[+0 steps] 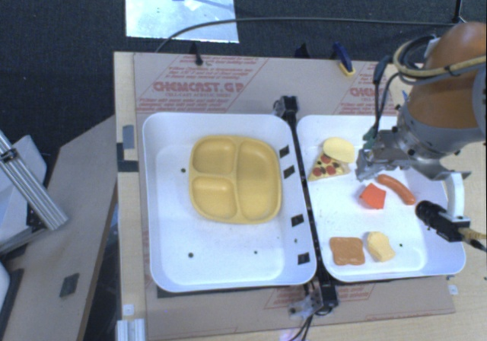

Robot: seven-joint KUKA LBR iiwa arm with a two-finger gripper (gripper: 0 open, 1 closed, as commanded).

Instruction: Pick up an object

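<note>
My grey two-finger gripper (370, 165) hangs low above the right white plastic bin's (426, 265) toy food; I cannot tell its jaw state.

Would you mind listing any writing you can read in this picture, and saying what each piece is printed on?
"CHEMCAST G P", in red, on the brown board under the bins, behind the left bin.
A second red print of the same kind on the board behind the right bin: cut off by the arm, only the first letters show.
Faint red print on the board's front edge: too small to read.
</note>
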